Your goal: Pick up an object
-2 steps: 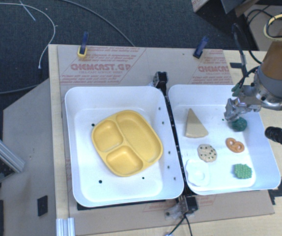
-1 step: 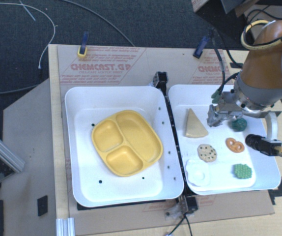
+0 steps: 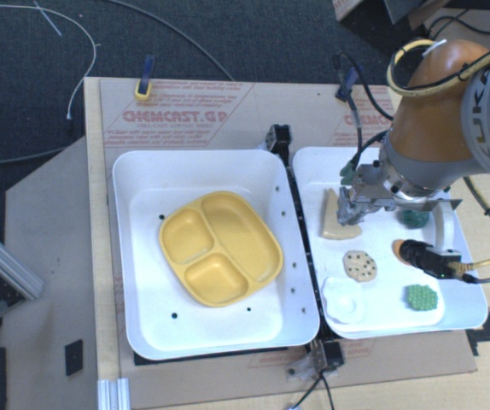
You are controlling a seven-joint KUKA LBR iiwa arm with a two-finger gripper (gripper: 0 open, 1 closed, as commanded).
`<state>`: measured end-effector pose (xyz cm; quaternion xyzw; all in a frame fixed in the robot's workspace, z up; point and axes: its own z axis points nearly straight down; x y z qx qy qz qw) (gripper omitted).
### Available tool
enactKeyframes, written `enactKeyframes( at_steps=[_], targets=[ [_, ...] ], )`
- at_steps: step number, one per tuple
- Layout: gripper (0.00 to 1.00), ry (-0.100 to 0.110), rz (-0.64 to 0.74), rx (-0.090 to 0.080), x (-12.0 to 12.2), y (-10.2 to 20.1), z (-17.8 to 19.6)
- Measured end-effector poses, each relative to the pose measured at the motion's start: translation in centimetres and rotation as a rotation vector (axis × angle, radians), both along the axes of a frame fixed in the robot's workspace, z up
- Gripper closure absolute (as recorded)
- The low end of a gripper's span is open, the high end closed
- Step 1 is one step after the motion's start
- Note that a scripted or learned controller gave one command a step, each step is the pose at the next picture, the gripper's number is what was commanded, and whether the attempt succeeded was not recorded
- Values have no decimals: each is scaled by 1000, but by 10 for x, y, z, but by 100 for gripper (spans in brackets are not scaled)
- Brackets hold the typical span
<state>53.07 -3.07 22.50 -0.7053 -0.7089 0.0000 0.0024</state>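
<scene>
Two white bins sit side by side on the worktop (image 3: 185, 118), which carries a printed cardboard sheet.

Camera view:
- Left bin (image 3: 142, 314): one yellow divided plate (image 3: 219, 246) with three compartments, lying flat and roughly central, turned at an angle to the bin walls.
- Right bin (image 3: 386, 284): a tan wedge (image 3: 334, 216) lies near the wall shared with the left bin. A chocolate-chip cookie (image 3: 360, 266) is just below it in the picture, apart from it. A white round piece (image 3: 342, 302) is near the front left corner. A green bumpy piece (image 3: 421, 297) is near the front right. A teal piece (image 3: 414, 219) is partly hidden under the wrist.
- Arm (image 3: 437, 101) reaches in from the right, its orange band above the right bin.
- Claw (image 3: 352, 213) is down in the right bin, right at the wedge's right edge. Contact looks likely, but I can't confirm it from this angle.
- Claw state: can't tell whether it's open or closed, and no grip is visible on anything.
- Blue clamp with a yellow tip (image 3: 146, 79) sits on the far edge of the worktop.
- Black clip (image 3: 277, 137) sits at the far end of the gap between the bins.
</scene>
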Motion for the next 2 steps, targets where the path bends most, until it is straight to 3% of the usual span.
enactKeyframes(
  at_steps=[2],
  targets=[
    [100,-4,1,-1,-17,116,9]
  ],
)
